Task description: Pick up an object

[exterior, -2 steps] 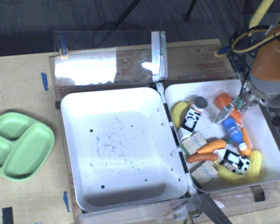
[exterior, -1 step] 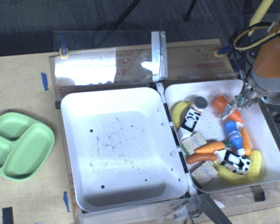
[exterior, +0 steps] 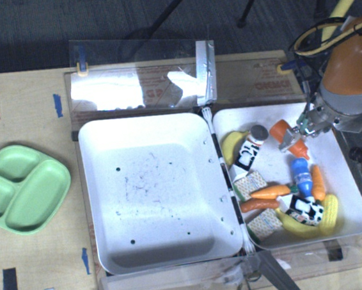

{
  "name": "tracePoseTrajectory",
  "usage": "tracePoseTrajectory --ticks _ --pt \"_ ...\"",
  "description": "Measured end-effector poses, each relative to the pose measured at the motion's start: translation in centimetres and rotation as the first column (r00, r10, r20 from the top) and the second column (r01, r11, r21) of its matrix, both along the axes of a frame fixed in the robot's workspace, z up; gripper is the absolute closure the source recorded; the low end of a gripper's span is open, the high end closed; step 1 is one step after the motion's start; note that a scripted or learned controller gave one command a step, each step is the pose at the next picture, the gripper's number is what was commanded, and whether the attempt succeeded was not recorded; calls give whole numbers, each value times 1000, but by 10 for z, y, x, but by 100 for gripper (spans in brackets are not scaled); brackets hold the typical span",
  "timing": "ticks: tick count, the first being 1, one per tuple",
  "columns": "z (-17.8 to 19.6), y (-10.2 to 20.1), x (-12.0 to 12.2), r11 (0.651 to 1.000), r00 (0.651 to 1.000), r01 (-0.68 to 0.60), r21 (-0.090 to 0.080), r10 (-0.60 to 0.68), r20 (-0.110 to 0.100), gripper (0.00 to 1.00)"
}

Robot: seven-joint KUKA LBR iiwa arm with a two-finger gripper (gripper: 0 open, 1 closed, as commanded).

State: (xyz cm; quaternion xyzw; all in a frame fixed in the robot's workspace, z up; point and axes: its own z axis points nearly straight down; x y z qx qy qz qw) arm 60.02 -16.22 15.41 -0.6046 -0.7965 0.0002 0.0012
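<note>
Two white bins [exterior: 103,143] lie side by side, and the gripper [exterior: 294,137] is low in the right one. Its jaws seem to pinch an orange piece [exterior: 281,128], though I cannot tell surely. Just below the jaws lies a blue bottle [exterior: 302,178], then carrot [exterior: 269,192] and banana [exterior: 317,221].

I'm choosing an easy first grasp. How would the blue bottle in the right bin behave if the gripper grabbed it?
The blue bottle looks rounded and smooth, so it may slip or roll. It lies against a carrot and other toys, so neighbours would probably shift.
</note>
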Motion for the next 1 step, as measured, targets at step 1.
tracePoseTrajectory --ticks 1 --pt "42 11 25 1000 1000 -4 -2 4 3 100"
